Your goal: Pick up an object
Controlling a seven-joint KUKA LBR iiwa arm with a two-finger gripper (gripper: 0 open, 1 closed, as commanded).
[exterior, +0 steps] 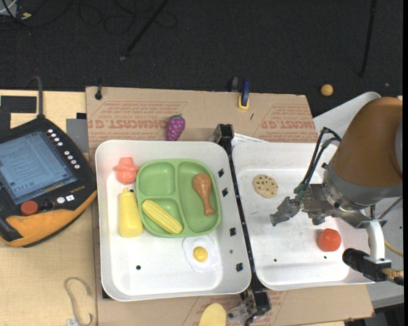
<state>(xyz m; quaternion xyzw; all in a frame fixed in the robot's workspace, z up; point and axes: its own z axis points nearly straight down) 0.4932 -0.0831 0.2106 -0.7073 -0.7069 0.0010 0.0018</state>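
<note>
In the right bin [306, 282] a tan cookie [264, 185] lies near the back left and a red tomato [329, 239] sits toward the front right. My gripper [283, 214] hangs low over the bin floor between them, just below and right of the cookie and left of the tomato. It touches neither, and I see nothing held in it. The grey arm with its orange band reaches in from the right and hides the bin's right side.
The left bin [156, 277] holds a green divided plate [160, 178] with a drumstick [204, 191] and corn [162, 216], plus a yellow bottle [129, 214], a pink toy [125, 170] and a fried egg [200, 253]. Purple grapes [175, 127] lie behind the bins. A control pendant [34, 175] rests at the left.
</note>
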